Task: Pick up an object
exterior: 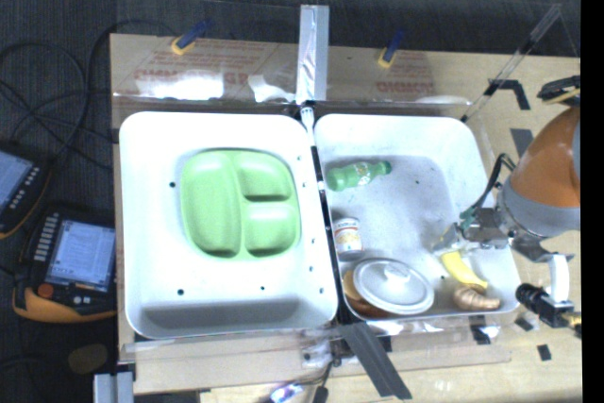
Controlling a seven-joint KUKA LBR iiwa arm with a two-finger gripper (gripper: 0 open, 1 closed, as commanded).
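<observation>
Right bin crowded along its near edge, open in the middle; left bin taken up by one tray.

In the right bin [444, 132] I see bare floor through the centre and far right, with only the green bottle [357, 174] lying near the far left wall. The near edge is packed: the small jar [347, 235] against the divider, the lidded bowl [390, 286] just beside it, then the banana [461, 267] and a brown piece [476, 300] in the near right corner, where my gripper [479, 229] hangs just above. In the left bin [151, 297] the green divided tray [241, 202] fills the middle, leaving me a bare margin around it.
</observation>
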